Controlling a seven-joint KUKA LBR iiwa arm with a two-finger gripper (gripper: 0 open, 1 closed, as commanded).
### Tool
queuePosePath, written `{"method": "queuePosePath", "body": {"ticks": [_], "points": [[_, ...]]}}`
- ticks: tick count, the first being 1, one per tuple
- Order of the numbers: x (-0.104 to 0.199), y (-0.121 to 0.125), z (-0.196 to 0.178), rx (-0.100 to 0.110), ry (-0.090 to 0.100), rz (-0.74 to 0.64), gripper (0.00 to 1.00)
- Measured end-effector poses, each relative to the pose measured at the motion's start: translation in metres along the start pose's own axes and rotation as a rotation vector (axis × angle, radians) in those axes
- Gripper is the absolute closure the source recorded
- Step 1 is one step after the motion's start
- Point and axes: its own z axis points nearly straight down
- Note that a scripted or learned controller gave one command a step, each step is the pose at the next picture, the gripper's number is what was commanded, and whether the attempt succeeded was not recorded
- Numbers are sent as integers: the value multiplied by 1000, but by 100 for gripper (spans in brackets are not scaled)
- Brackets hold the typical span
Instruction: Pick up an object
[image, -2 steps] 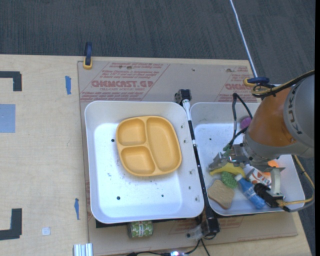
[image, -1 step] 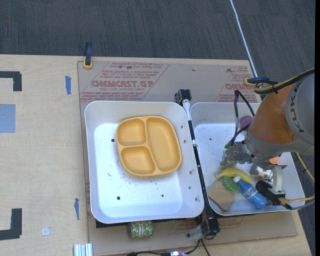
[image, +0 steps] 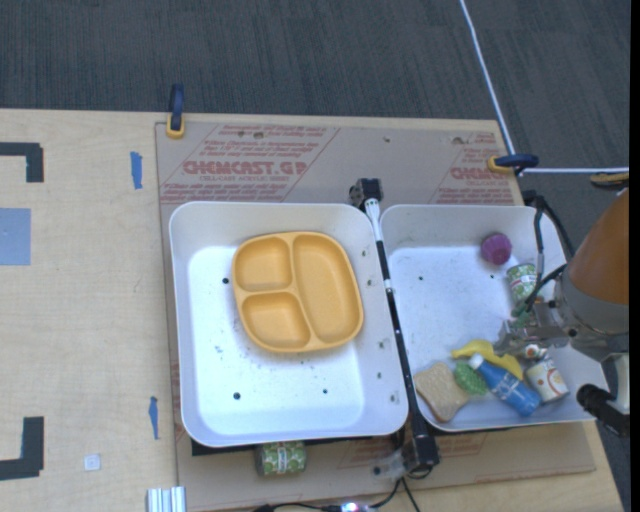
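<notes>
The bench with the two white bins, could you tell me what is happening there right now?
A grey robot arm reaches in from the right, its gripper low over the right bin, above a pile of small things: a banana, a blue bottle, a slice of bread and a purple ball farther back. Nothing is visibly held. The left bin holds a yellow divided plate.
</notes>
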Motion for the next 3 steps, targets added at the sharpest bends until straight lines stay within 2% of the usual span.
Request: {"method": "queuePosePath", "body": {"ticks": [1, 2, 3], "points": [[88, 14, -46, -3, 1, -4, 100], [-29, 2, 30, -11, -8, 2, 100], [51, 9, -46, -3, 1, -4, 100]]}}
